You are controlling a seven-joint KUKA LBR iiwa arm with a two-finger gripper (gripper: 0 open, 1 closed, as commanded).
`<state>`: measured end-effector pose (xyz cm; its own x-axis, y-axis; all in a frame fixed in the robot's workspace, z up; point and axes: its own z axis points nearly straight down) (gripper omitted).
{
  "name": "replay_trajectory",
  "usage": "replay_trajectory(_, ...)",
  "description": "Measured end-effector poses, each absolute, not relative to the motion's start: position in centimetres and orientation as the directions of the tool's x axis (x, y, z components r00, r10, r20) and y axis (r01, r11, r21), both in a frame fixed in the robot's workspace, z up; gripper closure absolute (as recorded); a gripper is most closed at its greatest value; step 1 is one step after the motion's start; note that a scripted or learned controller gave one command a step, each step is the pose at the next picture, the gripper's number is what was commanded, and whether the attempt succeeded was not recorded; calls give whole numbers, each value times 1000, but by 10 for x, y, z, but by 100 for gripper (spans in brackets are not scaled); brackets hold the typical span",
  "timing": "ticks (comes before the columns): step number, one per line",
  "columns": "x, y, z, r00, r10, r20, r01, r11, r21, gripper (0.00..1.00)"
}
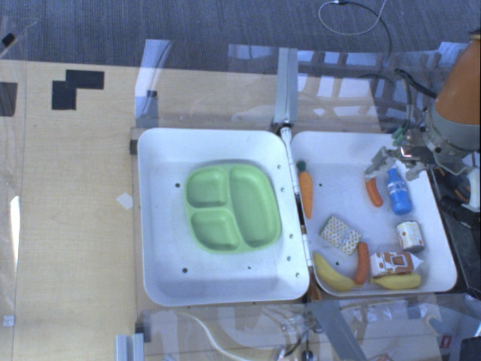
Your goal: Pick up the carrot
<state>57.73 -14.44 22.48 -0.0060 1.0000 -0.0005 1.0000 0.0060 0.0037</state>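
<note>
Carrot [305,189] lying along left wall of right bin [443,235]. Jaws [391,160] hovering well apart near blue bottle [398,192], spread open, gripping nothing.

Green plate [229,206], blue bottle [398,194], two bananas [333,272].

A pale wooden table [68,201] fills the left and middle of the view, its grain running lengthwise. Two black block marks [75,87] sit on it near the far left, one stepped in shape, one cut by the edge. Beyond the table lies a floor of dark blue-grey carpet [210,10] with a fine ribbed weave. A thin pale cable [361,13] loops across the carpet at upper right. Clear plastic panels [150,81] stand along the table's far side, catching soft glare, with a grey metal post [284,89] between them. Light is even and diffuse, shadows faint
</note>
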Motion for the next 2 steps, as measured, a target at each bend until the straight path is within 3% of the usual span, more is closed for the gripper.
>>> replay_trajectory(1,488,-120,192,82,997,0,997,-82,3,0)
replay_trajectory(2,570,-153,117,479,878,0,878,-479,1,0)
